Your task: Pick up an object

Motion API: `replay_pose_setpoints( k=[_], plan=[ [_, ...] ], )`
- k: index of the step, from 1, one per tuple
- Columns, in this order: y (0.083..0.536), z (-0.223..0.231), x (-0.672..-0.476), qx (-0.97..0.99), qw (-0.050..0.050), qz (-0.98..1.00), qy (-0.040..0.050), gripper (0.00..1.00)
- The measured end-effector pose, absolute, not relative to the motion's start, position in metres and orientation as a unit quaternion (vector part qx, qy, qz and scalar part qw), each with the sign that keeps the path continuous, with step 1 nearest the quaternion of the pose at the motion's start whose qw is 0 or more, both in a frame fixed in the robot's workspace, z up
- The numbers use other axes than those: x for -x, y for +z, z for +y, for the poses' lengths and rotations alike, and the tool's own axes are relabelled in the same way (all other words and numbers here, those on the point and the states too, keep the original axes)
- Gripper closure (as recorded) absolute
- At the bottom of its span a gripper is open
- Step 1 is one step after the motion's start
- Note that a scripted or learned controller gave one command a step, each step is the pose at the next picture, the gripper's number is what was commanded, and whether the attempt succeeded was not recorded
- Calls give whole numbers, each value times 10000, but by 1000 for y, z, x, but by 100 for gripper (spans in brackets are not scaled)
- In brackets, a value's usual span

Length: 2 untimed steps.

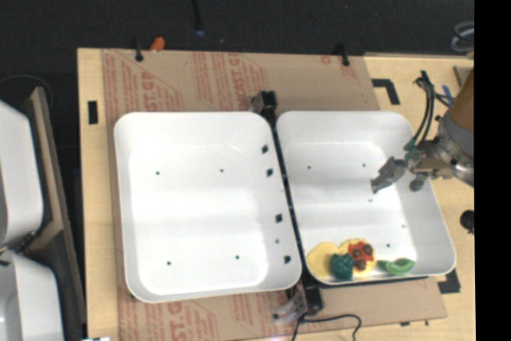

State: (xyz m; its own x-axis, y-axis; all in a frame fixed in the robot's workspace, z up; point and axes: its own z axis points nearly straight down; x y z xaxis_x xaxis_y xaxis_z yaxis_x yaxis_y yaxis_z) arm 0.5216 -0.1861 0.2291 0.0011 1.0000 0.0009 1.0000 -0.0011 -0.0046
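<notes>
dark floor surrounds the desk (104, 92); the end effector (399, 176) hovers spread apart over the right bin (335, 132), toys (355, 258) at its near edge.

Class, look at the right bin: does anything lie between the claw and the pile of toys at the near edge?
Nothing visible does. The claw hangs over bare white floor of the right bin, and the toys sit apart at its near rim.

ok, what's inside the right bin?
In the right bin, a pile at the near edge: a yellow piece, a teal one, a red one, a green one. Whatever lies under them is covered. The claw hangs above the bin.
</notes>
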Motion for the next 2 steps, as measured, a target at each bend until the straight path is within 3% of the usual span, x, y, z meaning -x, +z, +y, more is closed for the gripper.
replay_pose_setpoints(
  k=[1,2],
  plan=[
    [232,-186,-523,7072,-4,-7070,-2,0],
    [189,-182,-522,7072,13,-7070,8,0]
  ],
)
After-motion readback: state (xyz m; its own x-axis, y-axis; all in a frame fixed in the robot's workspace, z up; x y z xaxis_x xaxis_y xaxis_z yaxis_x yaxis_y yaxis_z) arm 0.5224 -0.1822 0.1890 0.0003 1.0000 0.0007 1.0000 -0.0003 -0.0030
